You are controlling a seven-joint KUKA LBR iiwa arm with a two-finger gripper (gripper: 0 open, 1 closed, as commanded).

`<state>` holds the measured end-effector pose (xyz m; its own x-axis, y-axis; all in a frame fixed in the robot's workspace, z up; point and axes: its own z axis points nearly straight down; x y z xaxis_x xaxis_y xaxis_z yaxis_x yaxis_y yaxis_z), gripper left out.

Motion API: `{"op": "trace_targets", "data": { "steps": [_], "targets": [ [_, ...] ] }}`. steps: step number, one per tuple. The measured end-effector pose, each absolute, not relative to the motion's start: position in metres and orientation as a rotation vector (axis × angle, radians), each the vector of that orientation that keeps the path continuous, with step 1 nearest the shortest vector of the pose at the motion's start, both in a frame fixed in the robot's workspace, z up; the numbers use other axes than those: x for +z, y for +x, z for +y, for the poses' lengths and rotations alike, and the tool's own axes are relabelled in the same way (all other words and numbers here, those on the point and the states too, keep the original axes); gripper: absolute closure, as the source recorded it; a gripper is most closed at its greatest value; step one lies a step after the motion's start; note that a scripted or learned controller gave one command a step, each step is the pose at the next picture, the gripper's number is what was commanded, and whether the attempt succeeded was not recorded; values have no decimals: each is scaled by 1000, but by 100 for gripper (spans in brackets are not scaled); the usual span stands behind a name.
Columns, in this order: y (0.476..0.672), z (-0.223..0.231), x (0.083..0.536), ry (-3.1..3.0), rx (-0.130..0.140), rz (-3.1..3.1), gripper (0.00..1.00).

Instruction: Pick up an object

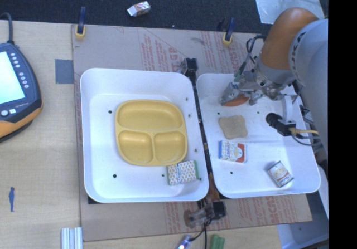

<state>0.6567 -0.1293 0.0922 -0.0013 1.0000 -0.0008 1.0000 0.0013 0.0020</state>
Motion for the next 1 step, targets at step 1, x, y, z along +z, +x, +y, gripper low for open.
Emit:
{"op": "trace_targets", "data": {
  "steps": [1],
  "targets": [
    [580, -105, 91, 2218, -7, 2229, 0]
  ]
}}
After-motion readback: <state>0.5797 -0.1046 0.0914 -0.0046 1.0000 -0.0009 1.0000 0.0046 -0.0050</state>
